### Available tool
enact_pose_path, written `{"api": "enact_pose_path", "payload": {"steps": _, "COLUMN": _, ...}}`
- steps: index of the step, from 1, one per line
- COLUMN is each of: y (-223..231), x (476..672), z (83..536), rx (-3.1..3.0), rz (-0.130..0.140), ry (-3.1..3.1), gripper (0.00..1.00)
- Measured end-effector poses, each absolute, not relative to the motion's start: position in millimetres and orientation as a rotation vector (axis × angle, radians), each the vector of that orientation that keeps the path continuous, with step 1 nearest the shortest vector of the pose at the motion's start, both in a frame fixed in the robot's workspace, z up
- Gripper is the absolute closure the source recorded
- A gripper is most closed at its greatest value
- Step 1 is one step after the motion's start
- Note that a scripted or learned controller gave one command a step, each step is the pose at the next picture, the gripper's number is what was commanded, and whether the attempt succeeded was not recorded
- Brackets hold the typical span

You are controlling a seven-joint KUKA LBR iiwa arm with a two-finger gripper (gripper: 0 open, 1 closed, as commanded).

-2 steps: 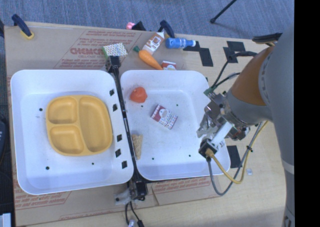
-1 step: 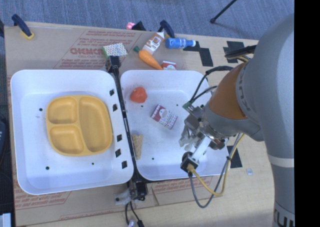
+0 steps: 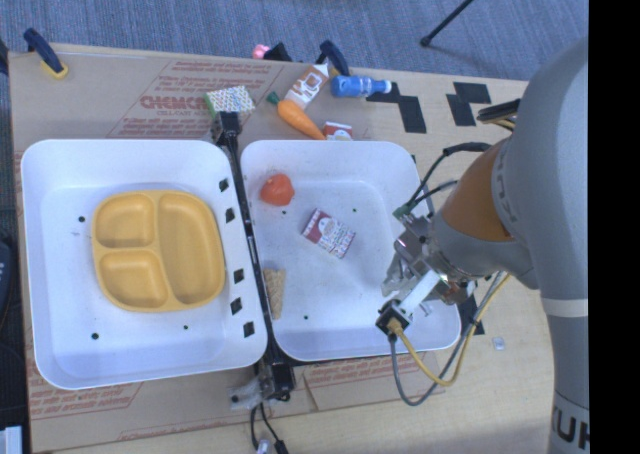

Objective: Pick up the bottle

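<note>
The two-finger gripper (image 3: 400,294), on the grey arm with the orange band (image 3: 478,210), is hanging low over the right shallow white bin (image 3: 330,334) near its right wall; whether it is open or closed I cannot tell. A tan cracker-like rectangle (image 3: 274,292) is lying by the divider, a small red-and-white carton (image 3: 328,233) is sitting mid-bin, and a red rounded toy (image 3: 277,189) is resting further back. The yellow three-compartment plastic tray (image 3: 158,250) is sitting in the left white bin (image 3: 60,172). The blue plastic bottle (image 3: 358,87) is lying on its side on the brown cardboard (image 3: 150,102) beyond the bins, beside an orange toy carrot (image 3: 299,119) and a white-and-orange bottle (image 3: 308,85).
</note>
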State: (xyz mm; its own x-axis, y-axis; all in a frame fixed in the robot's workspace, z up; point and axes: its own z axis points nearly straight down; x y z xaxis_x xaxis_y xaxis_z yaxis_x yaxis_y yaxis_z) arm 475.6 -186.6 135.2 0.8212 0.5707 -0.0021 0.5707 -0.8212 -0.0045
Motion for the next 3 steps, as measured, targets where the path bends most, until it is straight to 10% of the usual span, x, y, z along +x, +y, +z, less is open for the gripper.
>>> {"api": "enact_pose_path", "payload": {"steps": 3, "y": -136, "x": 476.0, "z": 176, "rx": -2.966, "rz": 0.006, "ry": -1.014, "gripper": 1.00}}
